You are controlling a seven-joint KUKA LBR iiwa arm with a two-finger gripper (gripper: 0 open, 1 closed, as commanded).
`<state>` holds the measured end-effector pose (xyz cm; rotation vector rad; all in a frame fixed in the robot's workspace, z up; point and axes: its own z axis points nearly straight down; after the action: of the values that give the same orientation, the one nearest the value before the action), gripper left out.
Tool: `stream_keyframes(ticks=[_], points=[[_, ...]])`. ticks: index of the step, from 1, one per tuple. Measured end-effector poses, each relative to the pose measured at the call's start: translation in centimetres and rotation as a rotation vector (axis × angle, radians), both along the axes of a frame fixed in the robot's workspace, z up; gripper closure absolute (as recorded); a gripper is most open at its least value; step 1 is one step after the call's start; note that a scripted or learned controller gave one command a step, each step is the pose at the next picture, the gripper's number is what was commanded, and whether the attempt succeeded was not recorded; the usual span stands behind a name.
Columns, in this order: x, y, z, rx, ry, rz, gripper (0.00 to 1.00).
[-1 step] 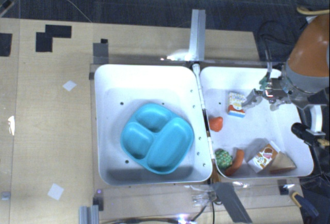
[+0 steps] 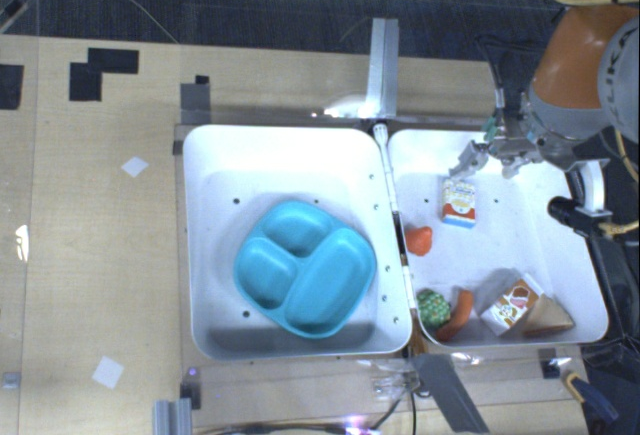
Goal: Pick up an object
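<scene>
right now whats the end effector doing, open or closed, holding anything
End effector: open, holding nothing, above the small carton in the right bin.

Left bin [image 2: 215,173]: blue divided plate [image 2: 305,268] takes the middle and near side; bare floor along the far wall and left side.
Right bin [image 2: 560,253]: far part crowded by the gripper [image 2: 492,155] and arm [image 2: 585,73]; small carton [image 2: 459,201] just below the gripper.
Right bin middle: open white floor between the carton and the near cluster.
Near wall: green item [image 2: 433,306], orange piece [image 2: 460,311], tilted carton [image 2: 510,307] and brown wedge [image 2: 550,318] close together.
Divider: orange-red item [image 2: 420,240] lies beside it.
Tabletop [image 2: 90,253]: wide and clear at left.
</scene>
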<state>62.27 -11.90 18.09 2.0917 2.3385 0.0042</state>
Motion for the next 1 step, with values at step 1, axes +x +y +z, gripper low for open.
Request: stream_keyframes(ticks=[1], points=[[0.12, -1.01, -9.40, 0.002, -0.002, -0.222, 0.00]])
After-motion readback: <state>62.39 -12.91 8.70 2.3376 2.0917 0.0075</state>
